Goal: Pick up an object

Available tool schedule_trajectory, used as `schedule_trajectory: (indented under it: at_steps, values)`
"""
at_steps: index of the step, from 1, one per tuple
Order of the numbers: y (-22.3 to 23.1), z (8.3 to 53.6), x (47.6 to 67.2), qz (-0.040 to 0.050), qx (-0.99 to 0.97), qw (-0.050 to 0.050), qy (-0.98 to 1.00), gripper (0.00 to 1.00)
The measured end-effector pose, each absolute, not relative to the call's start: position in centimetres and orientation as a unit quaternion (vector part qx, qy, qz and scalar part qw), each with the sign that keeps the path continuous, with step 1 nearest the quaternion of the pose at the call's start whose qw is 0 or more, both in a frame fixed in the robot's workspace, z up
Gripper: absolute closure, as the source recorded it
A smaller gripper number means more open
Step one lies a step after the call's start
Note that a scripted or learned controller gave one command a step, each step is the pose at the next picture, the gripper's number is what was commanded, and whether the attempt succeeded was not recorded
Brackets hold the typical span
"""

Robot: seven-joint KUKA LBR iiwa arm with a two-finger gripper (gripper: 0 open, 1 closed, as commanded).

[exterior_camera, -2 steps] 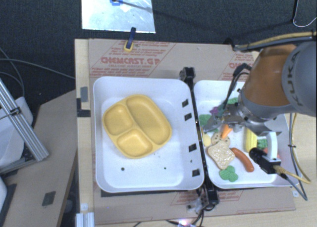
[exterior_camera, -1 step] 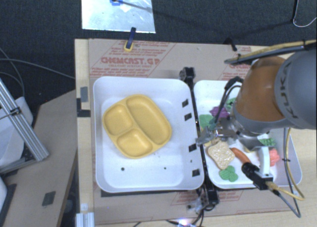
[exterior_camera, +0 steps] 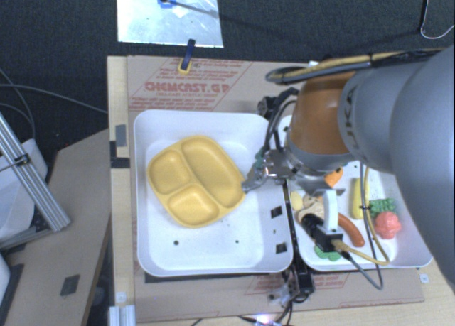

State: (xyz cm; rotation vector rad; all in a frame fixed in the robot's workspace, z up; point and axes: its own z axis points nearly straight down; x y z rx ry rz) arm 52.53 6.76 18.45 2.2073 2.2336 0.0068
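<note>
dark carpet surrounds the bench (exterior_camera: pixel 85 168), and a shiny sheet (exterior_camera: pixel 169 5) lies at the far side. from the one camera above, two white bins sit side by side. the left bin (exterior_camera: pixel 213 253) holds a yellow tray (exterior_camera: pixel 195 181). the gripper (exterior_camera: pixel 254 177) hangs at the tray's right edge; if its jaws are wide or narrow, i cannot tell. the right bin (exterior_camera: pixel 405 250) holds small toy foods (exterior_camera: pixel 380 218). i think the tray edge can slip out, because it is thin and smooth.
</note>
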Motion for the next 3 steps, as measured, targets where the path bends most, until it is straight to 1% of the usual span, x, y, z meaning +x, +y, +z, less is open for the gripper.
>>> schedule_trajectory:
  at_steps: [1, 2, 3]
  values:
    - [3.7, 18.4, 56.2, 0.0012, 0.707, 0.002, 0.707, 0.00]
    - [3.8, 19.5, 56.1, 0.0012, 0.706, 0.001, 0.709, 1.00]
    - [11.5, 18.3, 52.3, 0.0000, 0.703, -0.002, 0.711, 1.00]
